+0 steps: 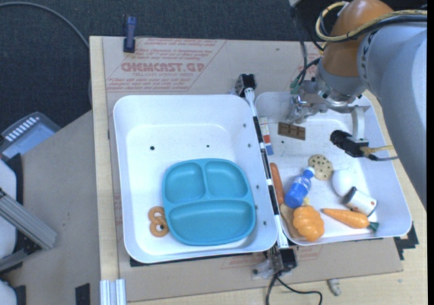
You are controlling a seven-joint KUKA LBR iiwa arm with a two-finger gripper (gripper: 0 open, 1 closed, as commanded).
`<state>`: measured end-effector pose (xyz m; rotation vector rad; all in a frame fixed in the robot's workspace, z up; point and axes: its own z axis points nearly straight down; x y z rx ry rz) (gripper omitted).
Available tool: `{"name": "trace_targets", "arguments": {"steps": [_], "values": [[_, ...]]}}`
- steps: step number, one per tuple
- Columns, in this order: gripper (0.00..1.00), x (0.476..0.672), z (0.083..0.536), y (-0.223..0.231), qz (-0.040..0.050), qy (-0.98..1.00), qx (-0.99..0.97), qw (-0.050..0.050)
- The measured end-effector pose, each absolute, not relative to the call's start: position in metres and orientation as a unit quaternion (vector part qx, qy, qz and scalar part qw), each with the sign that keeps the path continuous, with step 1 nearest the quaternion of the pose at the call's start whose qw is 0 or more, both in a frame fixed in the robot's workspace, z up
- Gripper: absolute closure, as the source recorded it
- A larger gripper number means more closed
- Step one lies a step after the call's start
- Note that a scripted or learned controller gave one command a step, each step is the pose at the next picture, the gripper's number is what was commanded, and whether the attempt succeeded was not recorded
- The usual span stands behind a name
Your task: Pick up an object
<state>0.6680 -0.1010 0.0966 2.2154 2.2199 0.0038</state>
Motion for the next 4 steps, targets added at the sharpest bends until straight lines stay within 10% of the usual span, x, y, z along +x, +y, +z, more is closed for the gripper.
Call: {"name": "trace_targets", "arguments": {"steps": [1,2,4], "values": [[1.0,0.604,0.15,-0.115,-0.0003,0.707,0.707,0.0],[0.0,0.603,0.149,-0.114,-0.0003,0.707,0.707,-0.001],[0.0,0.667,0.085,-0.127,0.0001,0.707,0.707,0.001]]}}
